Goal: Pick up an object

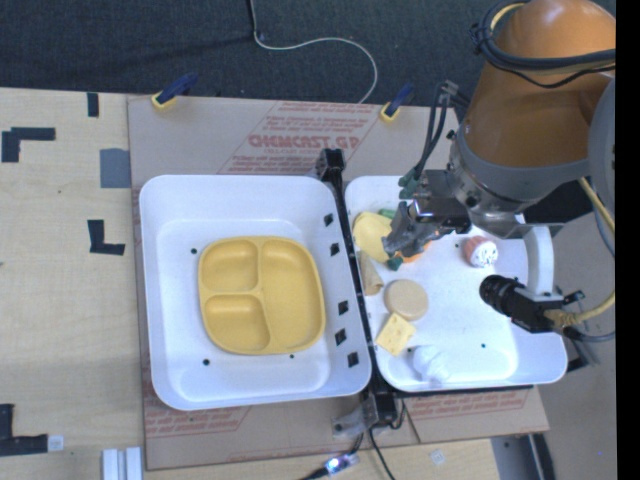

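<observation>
My gripper (404,244) hangs low over the left part of the right bin (500,368), under the grey and orange arm. Just below its tip lies a small green and orange thing (398,261), partly hidden by the gripper. A yellow piece (368,231) lies to its left against the bin wall. Nearer the front are a round tan disc (406,299), a yellow wedge (393,335) and a small white object (430,364). A pink and white ball (481,253) rests to the right of the gripper.
The left bin (170,218) holds a yellow divided plate (261,294). A black divider (345,268) runs between the two bins. Cardboard (290,138) lies under both bins, held by clamps at the back.
</observation>
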`<state>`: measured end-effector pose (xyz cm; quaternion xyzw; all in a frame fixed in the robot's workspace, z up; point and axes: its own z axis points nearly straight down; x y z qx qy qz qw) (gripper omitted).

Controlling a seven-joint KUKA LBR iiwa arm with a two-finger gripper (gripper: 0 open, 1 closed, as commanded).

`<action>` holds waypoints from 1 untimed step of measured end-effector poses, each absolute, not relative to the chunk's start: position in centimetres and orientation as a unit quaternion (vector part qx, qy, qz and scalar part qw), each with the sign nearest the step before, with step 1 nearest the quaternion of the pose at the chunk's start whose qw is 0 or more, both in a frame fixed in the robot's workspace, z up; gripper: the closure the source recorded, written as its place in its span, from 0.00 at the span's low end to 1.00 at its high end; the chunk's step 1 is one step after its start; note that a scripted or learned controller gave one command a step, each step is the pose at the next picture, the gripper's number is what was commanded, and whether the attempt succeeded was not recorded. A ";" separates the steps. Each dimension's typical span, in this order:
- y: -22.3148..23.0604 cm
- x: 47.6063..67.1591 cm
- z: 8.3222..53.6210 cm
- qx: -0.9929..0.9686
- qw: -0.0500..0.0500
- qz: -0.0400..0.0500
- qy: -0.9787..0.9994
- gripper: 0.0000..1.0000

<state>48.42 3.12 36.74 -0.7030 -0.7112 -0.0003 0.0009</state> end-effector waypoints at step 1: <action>6.5 48.4 38.9 -0.705 0.000 0.001 -0.709 1.00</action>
